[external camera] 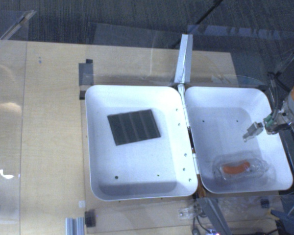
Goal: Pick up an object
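Note:
A clear plastic packet with an orange object inside (236,169) lies near the front of the right bin (220,102). A dark grey ribbed rectangular pad (134,126) lies flat in the left bin (137,180), toward its back. My gripper (254,130) reaches in from the right edge and hangs over the right bin, above and slightly right of the packet, apart from it. I see nothing held in it.
A metal post (183,58) stands at the back, between the two bins. The bins sit on a wooden bench (39,131) with clear panels around it. Cables and clamps (206,217) lie at the front edge below the right bin.

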Robot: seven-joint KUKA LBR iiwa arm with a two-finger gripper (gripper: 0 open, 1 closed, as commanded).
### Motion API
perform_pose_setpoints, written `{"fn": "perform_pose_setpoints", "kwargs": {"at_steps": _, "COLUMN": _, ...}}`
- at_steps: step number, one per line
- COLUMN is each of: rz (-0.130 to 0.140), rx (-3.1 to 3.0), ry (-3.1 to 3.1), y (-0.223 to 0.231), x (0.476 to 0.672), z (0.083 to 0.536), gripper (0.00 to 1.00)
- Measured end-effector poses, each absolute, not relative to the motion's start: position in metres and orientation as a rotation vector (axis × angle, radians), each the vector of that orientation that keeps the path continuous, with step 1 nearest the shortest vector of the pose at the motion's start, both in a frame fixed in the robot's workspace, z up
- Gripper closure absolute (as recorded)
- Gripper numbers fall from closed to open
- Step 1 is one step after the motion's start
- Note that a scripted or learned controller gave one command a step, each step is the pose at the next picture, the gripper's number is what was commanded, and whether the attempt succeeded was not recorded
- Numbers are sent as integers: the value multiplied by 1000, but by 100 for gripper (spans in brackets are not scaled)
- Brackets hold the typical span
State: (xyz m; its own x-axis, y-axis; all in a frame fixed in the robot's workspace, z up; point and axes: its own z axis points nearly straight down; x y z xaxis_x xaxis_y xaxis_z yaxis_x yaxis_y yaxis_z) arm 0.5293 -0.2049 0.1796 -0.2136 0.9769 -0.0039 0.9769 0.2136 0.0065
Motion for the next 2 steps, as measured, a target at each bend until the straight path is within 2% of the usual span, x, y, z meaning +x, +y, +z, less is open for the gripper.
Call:
{"fn": "perform_pose_setpoints", "kwargs": {"at_steps": 1, "rz": 9, "rx": 1870, "ry": 2508, "y": -206, "x": 496, "z": 90, "gripper": 0}}
{"fn": "perform_pose_setpoints", "kwargs": {"at_steps": 2, "rz": 6, "rx": 1744, "ry": 2599, "y": -207, "x": 511, "z": 90, "gripper": 0}}
